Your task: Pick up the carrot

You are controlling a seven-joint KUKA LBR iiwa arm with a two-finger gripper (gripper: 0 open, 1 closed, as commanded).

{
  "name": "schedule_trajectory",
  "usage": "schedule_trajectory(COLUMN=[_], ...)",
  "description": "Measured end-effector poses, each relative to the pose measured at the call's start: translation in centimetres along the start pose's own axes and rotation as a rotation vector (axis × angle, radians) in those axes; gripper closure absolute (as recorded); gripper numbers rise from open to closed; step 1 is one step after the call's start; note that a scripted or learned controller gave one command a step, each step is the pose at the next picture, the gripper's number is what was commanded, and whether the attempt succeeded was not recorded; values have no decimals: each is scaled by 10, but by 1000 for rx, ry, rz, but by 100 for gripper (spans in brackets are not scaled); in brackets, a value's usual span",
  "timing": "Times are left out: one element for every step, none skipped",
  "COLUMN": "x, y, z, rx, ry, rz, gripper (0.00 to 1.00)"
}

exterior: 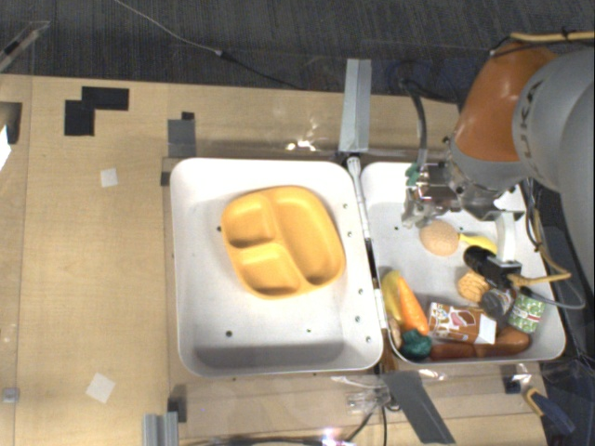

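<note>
Reaching in from 3 o'clock, the grey arm [548, 100] with its orange band hangs over the upper part of the right bin [386, 189], and its gripper [425, 196] sits near the top of that bin, low over the white floor. Whether the claw is open or closed I cannot tell, since the metal parts at its tip blur together from this slant; nothing can be seen held there. The carrot [406, 305] lies well apart from the claw, at about 6 o'clock from it, along the left wall of the right bin near the lower left corner, its orange body running lengthwise from upper left to lower right. A yellow strip lies just beside the carrot on its left, but what it is I cannot say. A dark green item [416, 345] touches the carrot's lower end. Between claw and carrot, just at 5 o'clock from the claw, rests a pale tan round item [440, 240]. A brown and white carton [461, 323] lies just right of the carrot, with a reddish-brown sausage-like item [479, 346] below it along the bottom wall. A small green can [527, 314] sits at the right side. The left bin [195, 249] holds 1 yellow divided plate [281, 240], at 9 o'clock from the claw.
</note>
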State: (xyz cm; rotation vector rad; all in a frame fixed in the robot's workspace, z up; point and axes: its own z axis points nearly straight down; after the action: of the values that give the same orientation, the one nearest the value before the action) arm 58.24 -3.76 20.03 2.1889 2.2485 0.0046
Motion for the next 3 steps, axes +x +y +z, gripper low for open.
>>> schedule_trajectory(x=[-60,-134,-81], y=[-12,-62,-56], z=[55,87,106], rx=[4,1,2], ry=[-1,-3,2], rz=[-60,-21,173], gripper=[100,100,100])
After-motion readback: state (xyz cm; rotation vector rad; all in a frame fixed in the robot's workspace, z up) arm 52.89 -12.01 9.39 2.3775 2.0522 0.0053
